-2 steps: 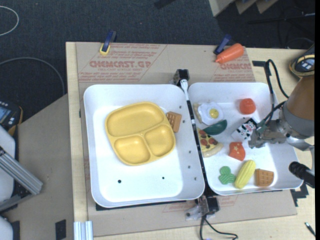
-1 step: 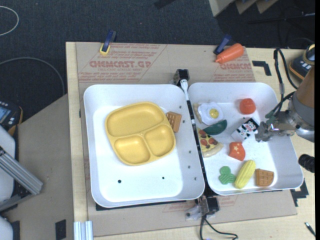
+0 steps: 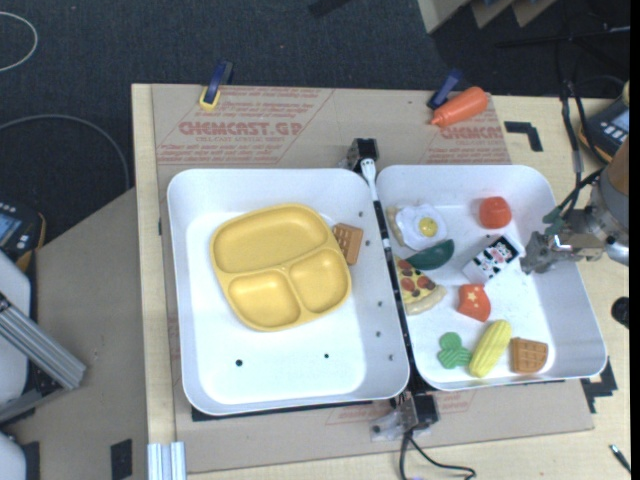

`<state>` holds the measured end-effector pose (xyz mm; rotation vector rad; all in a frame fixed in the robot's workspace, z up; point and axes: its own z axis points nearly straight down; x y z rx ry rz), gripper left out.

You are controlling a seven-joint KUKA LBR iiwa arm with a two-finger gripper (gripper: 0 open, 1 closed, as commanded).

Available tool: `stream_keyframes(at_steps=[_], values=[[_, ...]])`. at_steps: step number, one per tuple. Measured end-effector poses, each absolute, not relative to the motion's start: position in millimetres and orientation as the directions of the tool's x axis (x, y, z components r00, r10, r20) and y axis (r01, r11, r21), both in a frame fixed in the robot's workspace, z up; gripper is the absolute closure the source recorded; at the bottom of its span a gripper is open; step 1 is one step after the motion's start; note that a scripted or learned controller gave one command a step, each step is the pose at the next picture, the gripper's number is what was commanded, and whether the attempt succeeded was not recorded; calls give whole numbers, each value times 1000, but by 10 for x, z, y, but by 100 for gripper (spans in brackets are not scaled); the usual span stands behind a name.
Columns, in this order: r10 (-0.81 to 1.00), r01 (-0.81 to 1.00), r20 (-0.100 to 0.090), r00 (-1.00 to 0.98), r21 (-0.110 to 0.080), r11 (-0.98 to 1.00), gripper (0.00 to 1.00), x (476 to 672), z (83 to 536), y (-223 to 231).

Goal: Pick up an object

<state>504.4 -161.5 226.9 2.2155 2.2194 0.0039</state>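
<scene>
Dark carpet is surrounding a cardboard-topped bench [image 3: 300,118] bearing two white bins, and the gripper [image 3: 540,251] is reaching in over the right bin's [image 3: 560,298] far edge, its fingers too small and blurred to tell whether spread or closed. Just beside it is lying a black-and-white toy [image 3: 493,256], with a red tomato [image 3: 494,211] nearby, while a fried egg [image 3: 420,225], pizza slice [image 3: 417,285], corn cob [image 3: 490,347] and waffle [image 3: 529,353] are sitting farther off. Well apart, a yellow divided plate [image 3: 280,265] is resting in the left bin [image 3: 200,348], a brown cracker [image 3: 348,242] touching its rim.
</scene>
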Motion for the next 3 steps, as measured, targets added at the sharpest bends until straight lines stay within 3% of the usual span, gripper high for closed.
stream_keyframes(at_steps=[1,3], values=[[1000,1000,1,-5,-1,5,100,5196,2163,-1119],[1000,1000,2,-7,4,7,100,5476,2347,-164]])
